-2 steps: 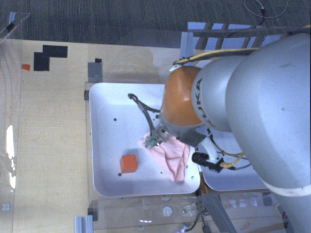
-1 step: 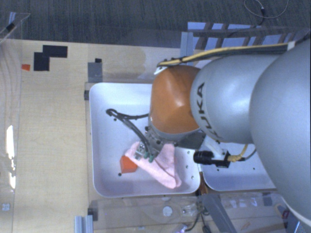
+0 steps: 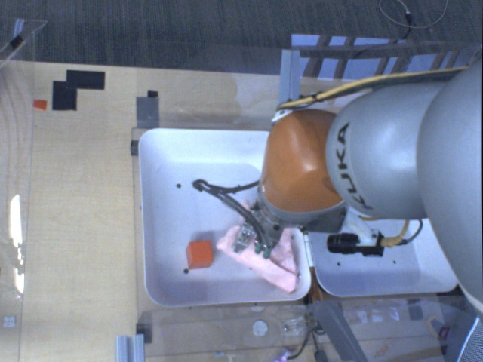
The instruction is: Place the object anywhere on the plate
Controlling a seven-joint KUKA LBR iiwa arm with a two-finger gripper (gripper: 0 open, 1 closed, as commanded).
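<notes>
— What does the machine itself look like?

— A bulky, smooth grey metal arm (image 3: 407, 149) with rounded housings, black "KUKA" lettering on its side, and a glossy orange dome-shaped band (image 3: 302, 164) just above the wrist.

— And nearer the jaws?

— A small dark two-finger gripper (image 3: 253, 240) with greenish circuit parts showing. Behind it, a black cylindrical connector (image 3: 349, 243) sits under the wrist, with a yellow cable (image 3: 400, 234) looping from it. Another yellow-and-black cable (image 3: 362, 87) runs along the arm's far side.
</notes>
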